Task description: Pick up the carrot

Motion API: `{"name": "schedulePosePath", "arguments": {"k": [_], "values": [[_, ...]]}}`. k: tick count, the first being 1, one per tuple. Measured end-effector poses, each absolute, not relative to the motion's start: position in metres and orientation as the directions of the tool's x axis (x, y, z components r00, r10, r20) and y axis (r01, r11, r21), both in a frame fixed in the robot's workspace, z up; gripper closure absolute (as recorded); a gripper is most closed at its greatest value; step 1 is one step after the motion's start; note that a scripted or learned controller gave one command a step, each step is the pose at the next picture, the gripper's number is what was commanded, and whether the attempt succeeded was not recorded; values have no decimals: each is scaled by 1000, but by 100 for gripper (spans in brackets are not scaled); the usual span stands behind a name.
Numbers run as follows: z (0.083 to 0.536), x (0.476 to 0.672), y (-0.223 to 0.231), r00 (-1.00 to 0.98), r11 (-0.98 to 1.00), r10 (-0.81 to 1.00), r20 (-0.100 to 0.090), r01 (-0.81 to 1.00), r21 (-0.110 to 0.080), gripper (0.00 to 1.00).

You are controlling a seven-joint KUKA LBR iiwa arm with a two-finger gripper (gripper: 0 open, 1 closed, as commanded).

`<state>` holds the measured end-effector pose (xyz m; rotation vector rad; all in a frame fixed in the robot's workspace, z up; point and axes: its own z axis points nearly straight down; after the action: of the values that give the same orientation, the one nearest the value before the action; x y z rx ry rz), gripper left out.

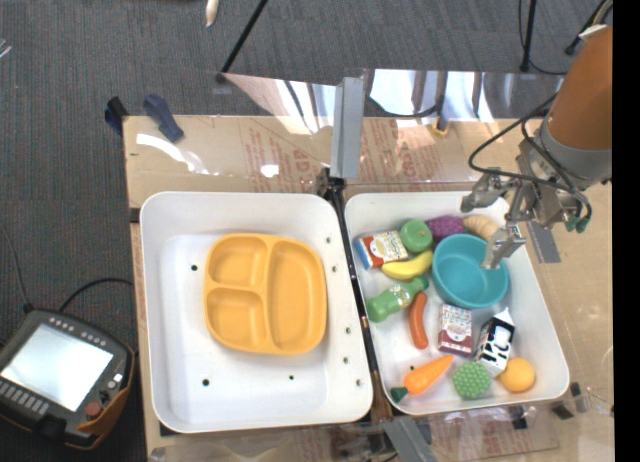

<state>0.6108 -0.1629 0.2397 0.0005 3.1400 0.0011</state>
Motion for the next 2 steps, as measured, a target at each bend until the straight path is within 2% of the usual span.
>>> {"name": "schedulePosePath", "arguments": {"k": [1,2], "values": [[131,566,-129,-980,980,198,8,198,2,0],[97,521,-103,-995,995,95,3,95,1,0]]}}
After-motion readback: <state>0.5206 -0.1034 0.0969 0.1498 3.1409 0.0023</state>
